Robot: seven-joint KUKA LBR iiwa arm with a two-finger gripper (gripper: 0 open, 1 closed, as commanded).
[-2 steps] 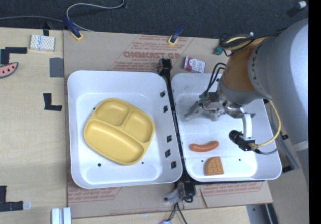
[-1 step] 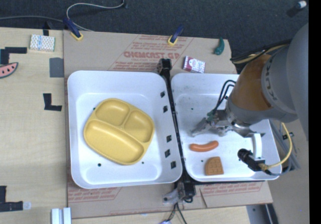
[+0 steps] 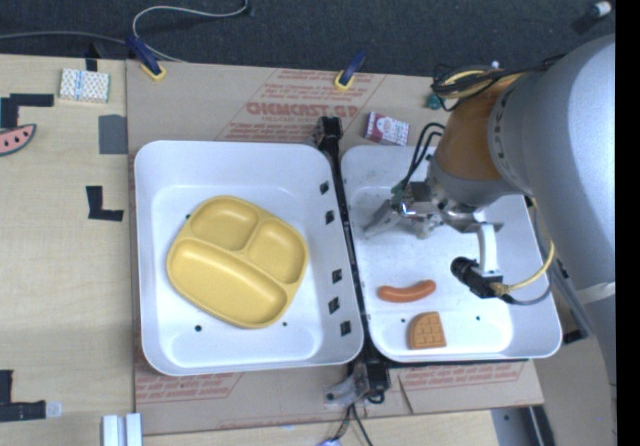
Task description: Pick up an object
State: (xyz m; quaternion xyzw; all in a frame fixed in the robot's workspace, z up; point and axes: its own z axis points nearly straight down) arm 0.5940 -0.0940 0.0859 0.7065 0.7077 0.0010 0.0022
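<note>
The grey arm point(image 3: 575, 134) looms closest, reaching into the right bin point(image 3: 520, 339) with its gripper point(image 3: 385, 217) low over the bin's upper left floor; whether the jaws are open or closed cannot be told. The left bin point(image 3: 160, 334) holds a yellow divided tray point(image 3: 237, 259). In the right bin, well below the gripper, lie a sausage point(image 3: 406, 291) and a small waffle point(image 3: 426, 331).

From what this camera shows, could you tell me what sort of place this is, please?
Probably a robot test bench in a lab: a grey arm reaches over two white bins, toy food like a sausage lies in one, and loose cables run behind.
</note>
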